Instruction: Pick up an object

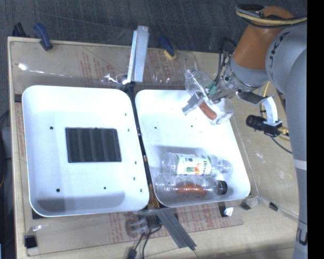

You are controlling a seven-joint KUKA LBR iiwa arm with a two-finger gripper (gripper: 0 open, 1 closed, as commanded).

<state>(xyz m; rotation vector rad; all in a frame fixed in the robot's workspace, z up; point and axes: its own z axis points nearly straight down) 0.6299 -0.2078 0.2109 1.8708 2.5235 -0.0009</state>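
Nearest the camera, two clear plastic bottles lie on their sides against the near wall of the right bin (243, 169). The bottle with the dark cap (190, 188) touches that wall; the labelled bottle (195, 164) lies just behind it, the two side by side and apparently in contact.

Taking the right bin as landmark: the left bin (38, 144) adjoins it on the far side of the shared rim and carries a dark ribbed panel (93, 144) at its middle. A metal strip (137, 55) stands just beyond the junction of the two bins.

Over the right bin's far corner, the gripper (208, 99) sits at the end of the arm (270, 42). A third clear bottle (205, 102), with an orange-red patch on it, is tilted at the gripper and appears raised off the bin floor. Its body seems to lie between the fingers, so the pincer is judged closed on it, though clear plastic blurs the contact.

Handling judgement: these bottles look light, thin-walled and smooth. They would flex under squeeze and may slip or rotate. Best hold is across the body near mid-length, square to the long axis; a grip near an end risks the bottle swinging out.
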